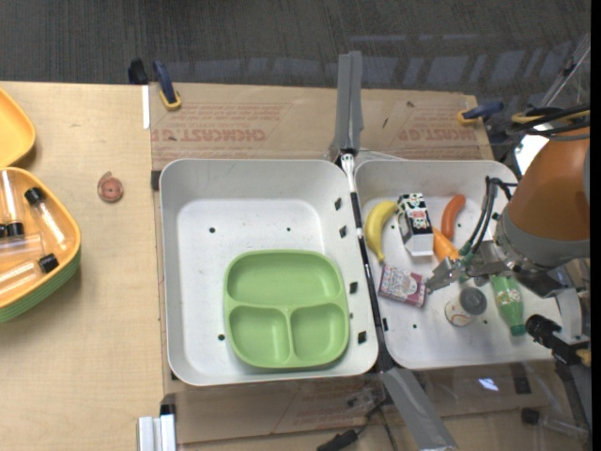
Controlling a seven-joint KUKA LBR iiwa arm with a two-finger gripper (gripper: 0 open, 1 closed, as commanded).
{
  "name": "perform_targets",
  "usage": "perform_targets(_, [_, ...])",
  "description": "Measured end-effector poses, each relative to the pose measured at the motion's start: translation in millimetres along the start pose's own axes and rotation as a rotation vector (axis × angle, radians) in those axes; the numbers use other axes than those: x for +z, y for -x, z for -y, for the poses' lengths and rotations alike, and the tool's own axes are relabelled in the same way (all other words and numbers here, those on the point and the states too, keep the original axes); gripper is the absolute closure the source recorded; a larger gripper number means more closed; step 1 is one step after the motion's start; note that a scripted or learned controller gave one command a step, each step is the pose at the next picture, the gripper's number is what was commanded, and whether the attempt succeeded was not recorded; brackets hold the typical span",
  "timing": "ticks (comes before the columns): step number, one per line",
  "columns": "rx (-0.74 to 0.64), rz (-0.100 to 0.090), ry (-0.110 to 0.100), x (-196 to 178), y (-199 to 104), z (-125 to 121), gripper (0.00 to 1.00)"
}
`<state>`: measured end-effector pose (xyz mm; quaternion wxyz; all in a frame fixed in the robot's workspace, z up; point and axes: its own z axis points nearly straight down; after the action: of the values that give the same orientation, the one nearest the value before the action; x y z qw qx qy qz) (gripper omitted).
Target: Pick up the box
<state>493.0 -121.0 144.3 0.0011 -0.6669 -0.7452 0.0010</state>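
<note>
Tray point(285, 308), green, three compartments, sits in left bin point(188, 252). Right bin point(413, 346): banana point(377, 225) at left, pink box point(402, 287) flat below it, milk carton point(413, 216), carrot point(452, 212). Gripper point(449, 272) low just right of box, fingers parted, nothing between them. Green bottle point(508, 304) far right.

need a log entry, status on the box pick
Gripper low in right bin, beside pink box, not holding it. Banana, carton nearby.
</note>
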Motion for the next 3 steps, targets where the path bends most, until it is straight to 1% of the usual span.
perform_targets(1, [-0.018,0.002,0.008,48.3,-18.4,-19.3,0.00])
perform_targets(2, [-0.072,-0.003,0.015,46.5,60.0,-18.3,0.00])
perform_targets(3, [-0.071,-0.003,0.015,46.5,60.0,-18.3,0.00])
